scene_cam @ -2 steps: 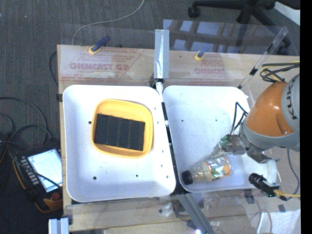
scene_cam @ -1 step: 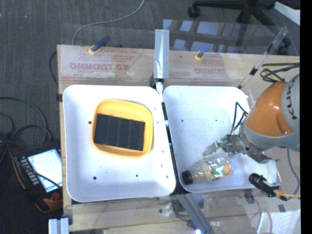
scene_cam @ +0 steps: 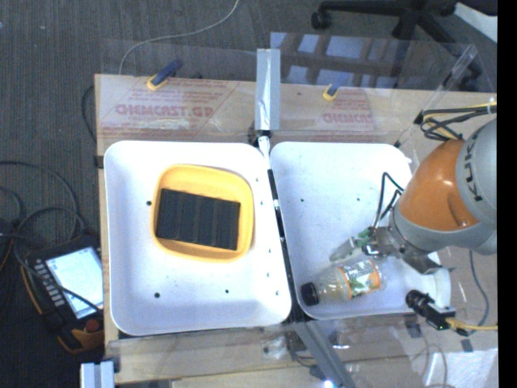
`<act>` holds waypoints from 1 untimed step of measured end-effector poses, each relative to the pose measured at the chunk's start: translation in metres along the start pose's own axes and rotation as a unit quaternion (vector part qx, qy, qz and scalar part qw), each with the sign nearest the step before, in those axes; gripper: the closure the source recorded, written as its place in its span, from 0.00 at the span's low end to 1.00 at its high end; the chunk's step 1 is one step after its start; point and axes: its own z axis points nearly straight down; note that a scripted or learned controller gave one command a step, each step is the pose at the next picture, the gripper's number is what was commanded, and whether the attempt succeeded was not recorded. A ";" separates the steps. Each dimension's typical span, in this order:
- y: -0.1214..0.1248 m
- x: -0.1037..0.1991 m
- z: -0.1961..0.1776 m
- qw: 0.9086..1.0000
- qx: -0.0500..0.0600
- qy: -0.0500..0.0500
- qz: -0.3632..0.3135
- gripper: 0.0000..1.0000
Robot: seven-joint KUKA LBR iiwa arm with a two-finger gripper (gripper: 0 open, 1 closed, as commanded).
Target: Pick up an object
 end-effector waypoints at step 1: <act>0.002 0.002 -0.008 1.000 0.000 0.002 -0.001 1.00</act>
